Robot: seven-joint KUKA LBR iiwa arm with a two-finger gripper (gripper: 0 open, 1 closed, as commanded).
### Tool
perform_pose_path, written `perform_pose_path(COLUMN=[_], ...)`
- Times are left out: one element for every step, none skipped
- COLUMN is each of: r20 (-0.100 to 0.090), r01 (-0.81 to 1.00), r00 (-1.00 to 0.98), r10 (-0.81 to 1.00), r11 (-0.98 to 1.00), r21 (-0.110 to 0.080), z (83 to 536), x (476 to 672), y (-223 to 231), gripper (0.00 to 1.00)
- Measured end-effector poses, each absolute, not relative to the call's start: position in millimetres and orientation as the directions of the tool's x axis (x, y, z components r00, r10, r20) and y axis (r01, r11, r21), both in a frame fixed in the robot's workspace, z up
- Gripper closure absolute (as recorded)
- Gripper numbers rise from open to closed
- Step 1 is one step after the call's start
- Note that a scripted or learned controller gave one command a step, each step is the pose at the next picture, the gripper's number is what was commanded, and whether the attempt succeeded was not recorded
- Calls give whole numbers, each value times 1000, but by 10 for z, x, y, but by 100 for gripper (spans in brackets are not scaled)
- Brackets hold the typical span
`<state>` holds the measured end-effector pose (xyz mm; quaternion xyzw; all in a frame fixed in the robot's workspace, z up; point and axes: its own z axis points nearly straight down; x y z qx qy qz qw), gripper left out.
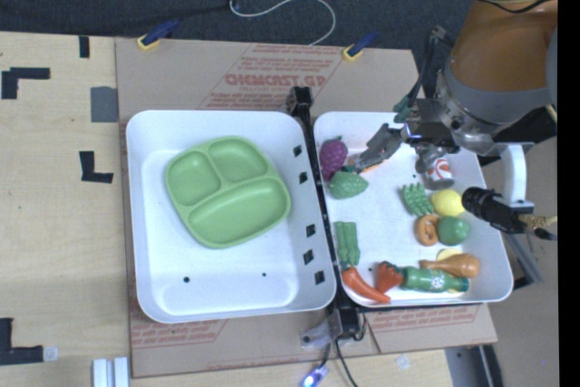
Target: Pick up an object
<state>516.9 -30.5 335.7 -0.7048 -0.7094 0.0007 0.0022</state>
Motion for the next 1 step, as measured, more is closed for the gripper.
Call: perform_pose_path(r20=[1], r01=[1000], r00=[-6], r10=[1000], r11=[6], r21=[-11], z=[2778], x=[4809], y=[241], gripper=[0])
